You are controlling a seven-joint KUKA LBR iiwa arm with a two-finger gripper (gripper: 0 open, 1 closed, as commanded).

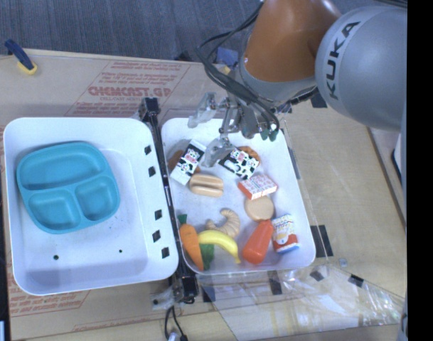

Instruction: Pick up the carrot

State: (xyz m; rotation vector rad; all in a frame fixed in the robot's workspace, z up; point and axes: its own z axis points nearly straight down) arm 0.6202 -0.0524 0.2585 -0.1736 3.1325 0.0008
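Observation:
The carrot (pixel 191 244), orange with a green top, lies in the near left corner of the right bin (pixel 294 190), beside a yellow banana (pixel 220 242). My gripper (pixel 217 137) hangs over the far part of that bin, above two cow-patterned cartons (pixel 189 162) (pixel 239 163). Its fingers are spread apart with nothing between them. The carrot is well toward the near side from the gripper.
The right bin also holds a hot dog (pixel 206 184), a croissant (pixel 229 221), a red box (pixel 258 186), a round biscuit (pixel 259 208), a red bottle (pixel 257 242) and a small can (pixel 284 233). A blue divided tray (pixel 67 185) sits in the left bin (pixel 17 261).

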